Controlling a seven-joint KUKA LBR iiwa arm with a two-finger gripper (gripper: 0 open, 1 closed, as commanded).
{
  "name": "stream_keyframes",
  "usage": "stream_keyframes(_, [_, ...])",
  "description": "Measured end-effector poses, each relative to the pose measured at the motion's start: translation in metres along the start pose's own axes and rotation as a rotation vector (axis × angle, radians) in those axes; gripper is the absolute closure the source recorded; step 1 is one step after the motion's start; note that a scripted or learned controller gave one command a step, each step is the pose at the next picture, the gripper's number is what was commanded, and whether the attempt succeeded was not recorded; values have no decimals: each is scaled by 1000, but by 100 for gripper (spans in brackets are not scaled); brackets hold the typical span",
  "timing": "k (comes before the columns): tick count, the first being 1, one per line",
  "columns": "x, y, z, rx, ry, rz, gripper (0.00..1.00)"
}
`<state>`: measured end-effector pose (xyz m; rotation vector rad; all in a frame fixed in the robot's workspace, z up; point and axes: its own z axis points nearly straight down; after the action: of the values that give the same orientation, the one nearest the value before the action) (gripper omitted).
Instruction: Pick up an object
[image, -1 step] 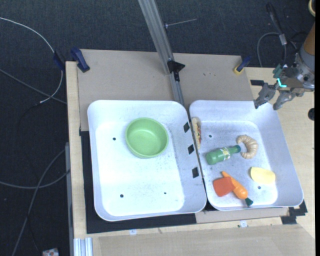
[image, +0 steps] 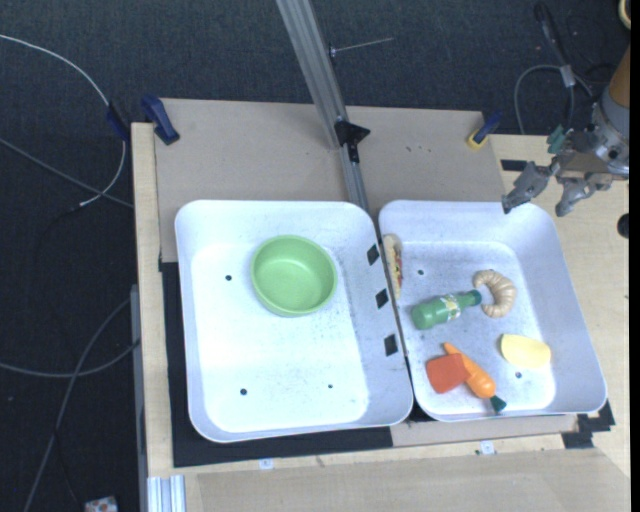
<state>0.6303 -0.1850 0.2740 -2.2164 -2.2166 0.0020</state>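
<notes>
Lowest in the right bin (image: 560, 250) — so nearest the camera — lies an orange carrot toy (image: 478, 381) with a green tip, touching a red-orange block (image: 446, 373) on its left. Just above and to the right sits a yellow lemon-shaped piece (image: 525, 351). Higher up, a green bottle (image: 444, 309) lies on its side, its neck touching a curled tan piece (image: 496, 291). A thin tan strip (image: 393, 262) rests against the bin's left wall. Any of these could serve as the thing to pick; none is in hand.

The gripper (image: 547, 190) hangs outside the bin, beyond its upper right corner, fingers spread apart and nothing between them. I judge the task is at its start, the approach not yet made. The next move calls for travelling in over the bin and descending on one piece — the lemon shape stands freest, apart from its neighbours.

Next door, the left bin (image: 200, 330) holds a green bowl (image: 293, 275).
</notes>
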Motion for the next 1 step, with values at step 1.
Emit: stream_keyframes(1, [1,-3,64,8,1,1,0])
